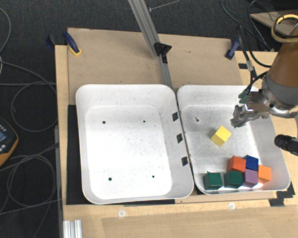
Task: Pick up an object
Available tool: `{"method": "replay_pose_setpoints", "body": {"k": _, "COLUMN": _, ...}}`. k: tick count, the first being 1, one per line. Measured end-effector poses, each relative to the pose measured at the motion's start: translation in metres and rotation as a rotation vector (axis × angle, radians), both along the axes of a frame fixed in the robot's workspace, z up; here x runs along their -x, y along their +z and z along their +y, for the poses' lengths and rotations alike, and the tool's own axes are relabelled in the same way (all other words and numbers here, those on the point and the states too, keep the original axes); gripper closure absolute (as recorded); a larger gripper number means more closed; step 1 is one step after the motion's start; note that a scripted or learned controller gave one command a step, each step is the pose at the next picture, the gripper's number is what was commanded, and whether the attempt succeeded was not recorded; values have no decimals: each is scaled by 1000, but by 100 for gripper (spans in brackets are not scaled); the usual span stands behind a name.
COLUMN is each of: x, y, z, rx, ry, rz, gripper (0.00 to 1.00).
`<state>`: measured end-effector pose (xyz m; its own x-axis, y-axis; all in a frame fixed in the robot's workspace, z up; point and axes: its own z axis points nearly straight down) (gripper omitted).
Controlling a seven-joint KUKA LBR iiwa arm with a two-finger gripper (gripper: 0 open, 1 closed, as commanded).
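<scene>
Presently, item one: grey two-finger gripper [240, 117] over the right shallow white plastic bin [198, 100], above and just right of a small yellow cube [221, 136], apart from it. Whether it is released or clenched cannot be told; nothing visible in it. Item two: cluster at the bin's near edge — two dark green cubes [223, 179], two orange cubes [236, 163], one blue cube [252, 161], one purple cube [251, 177].

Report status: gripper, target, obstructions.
Gripper over right bin, nothing between fingers. Yellow block lies apart, just below-left of it. Other blocks clustered at near edge, not in the way.
</scene>
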<state>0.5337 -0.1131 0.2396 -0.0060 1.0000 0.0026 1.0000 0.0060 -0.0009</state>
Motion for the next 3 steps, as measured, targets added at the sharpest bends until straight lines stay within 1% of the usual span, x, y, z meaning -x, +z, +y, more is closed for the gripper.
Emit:
{"method": "replay_pose_setpoints", "body": {"k": 1, "x": 0, "y": 6, "z": 60, "rx": -1, "ry": 2, "rz": -1, "gripper": 100}}
{"method": "replay_pose_setpoints", "body": {"k": 2, "x": -7, "y": -5, "z": 111, "rx": 0, "ry": 1, "rz": 3, "gripper": 100}}
{"method": "replay_pose_setpoints", "body": {"k": 3, "x": -20, "y": -8, "z": 173, "rx": 0, "ry": 2, "rz": -2, "gripper": 100}}
